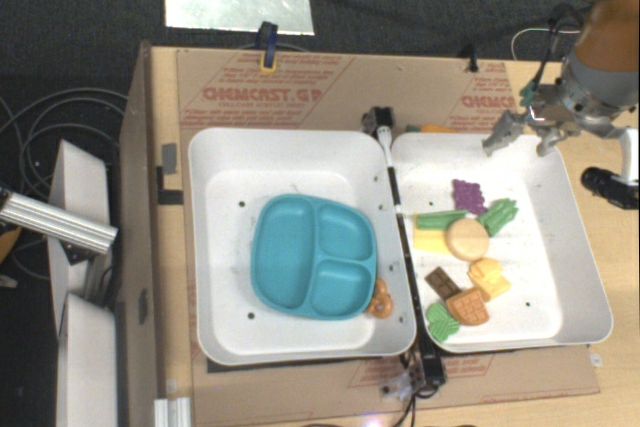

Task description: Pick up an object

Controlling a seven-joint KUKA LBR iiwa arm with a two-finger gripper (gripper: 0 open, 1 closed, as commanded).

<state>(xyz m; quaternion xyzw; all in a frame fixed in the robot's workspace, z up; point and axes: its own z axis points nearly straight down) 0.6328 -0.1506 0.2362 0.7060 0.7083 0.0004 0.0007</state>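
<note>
I see the claw (522,135) above the far edge of the right bin (570,245), its two fingers spread apart with nothing between them. The toy food lies well below it in this bin: a purple grape bunch (467,194), a green piece (498,214), a round beige piece (466,239), a yellow piece (488,275) and a brown waffle (466,307). In the left bin (230,175) there is a blue divided plate (314,256). The cardboard (300,85) under the bins carries red print; I read "CHEMCAST", and the rest is too faint for me.
</note>
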